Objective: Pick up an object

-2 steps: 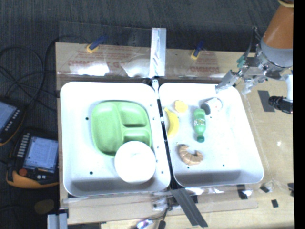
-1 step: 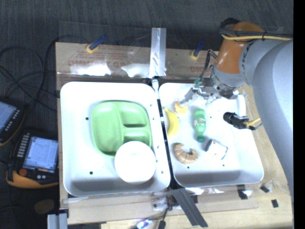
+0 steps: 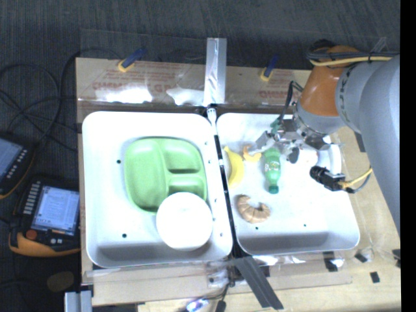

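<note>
Hovering over the right shallow white bin (image 3: 338, 236), near its far edge: the grey arm's pincer (image 3: 284, 137), with the small green plastic bottle (image 3: 272, 168) lying just below its tip. Running lengthwise from far edge toward near edge, the bottle's long axis, cap end pointing to the tabletop's near side. Lying just left of it, a yellow banana (image 3: 235, 166) against the divider; nearer the front, a tan croissant-shaped pastry (image 3: 253, 208). Resting in the left bin, a green divided plastic tray (image 3: 159, 168) and a white round bowl (image 3: 184, 220). Cannot tell the pincer's opening, nor anything held; blurring and crowding the tip, the wrist hardware and cables.
</note>
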`<state>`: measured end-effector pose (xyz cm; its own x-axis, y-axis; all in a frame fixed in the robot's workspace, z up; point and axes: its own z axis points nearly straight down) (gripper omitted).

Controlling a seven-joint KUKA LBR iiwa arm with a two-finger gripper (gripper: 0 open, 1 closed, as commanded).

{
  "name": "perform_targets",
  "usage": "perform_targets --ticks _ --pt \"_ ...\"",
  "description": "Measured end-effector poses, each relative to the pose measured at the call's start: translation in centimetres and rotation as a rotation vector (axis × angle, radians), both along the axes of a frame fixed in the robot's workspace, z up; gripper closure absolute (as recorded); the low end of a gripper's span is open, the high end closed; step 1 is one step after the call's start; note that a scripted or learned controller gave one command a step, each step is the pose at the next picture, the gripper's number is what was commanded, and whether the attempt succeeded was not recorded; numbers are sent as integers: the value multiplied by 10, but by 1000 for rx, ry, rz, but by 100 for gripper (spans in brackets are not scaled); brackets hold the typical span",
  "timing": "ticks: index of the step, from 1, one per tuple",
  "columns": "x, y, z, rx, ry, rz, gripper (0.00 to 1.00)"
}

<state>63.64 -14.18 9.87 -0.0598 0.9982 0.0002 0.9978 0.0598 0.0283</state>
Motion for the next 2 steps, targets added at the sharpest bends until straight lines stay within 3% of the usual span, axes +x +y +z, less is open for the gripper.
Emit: perform_targets --ticks 1,2 --pt "0 0 9 0 1 1 100" --pt "5 95 85 -2 30 -86 100"
